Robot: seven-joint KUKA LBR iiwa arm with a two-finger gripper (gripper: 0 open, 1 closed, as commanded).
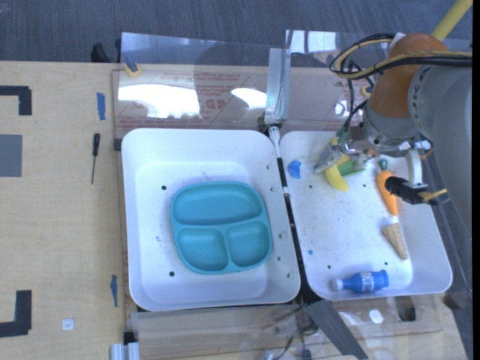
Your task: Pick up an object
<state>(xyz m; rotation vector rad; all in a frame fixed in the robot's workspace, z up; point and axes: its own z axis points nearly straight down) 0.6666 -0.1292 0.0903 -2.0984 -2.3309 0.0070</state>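
Observation:
My gripper (339, 154) is low over the far left part of the right bin (427, 276), reaching in from the right. Directly under and beside it lie a yellow toy (337, 180) and a green piece (349, 166), touching each other. A small blue item (293, 169) lies to the gripper's left, near the bin's wall. An orange carrot (388, 191) sits to its right, partly behind a black and yellow part of the arm. Further toward the front are a waffle cone (396, 239) and a blue bottle (364, 281) lying on its side.
The left bin (139, 171) holds a teal divided plate (220, 226). A metal divider post (277, 88) and a clear panel stand behind the bins. The arm's grey body and cables (420, 88) hang over the right bin's far right corner.

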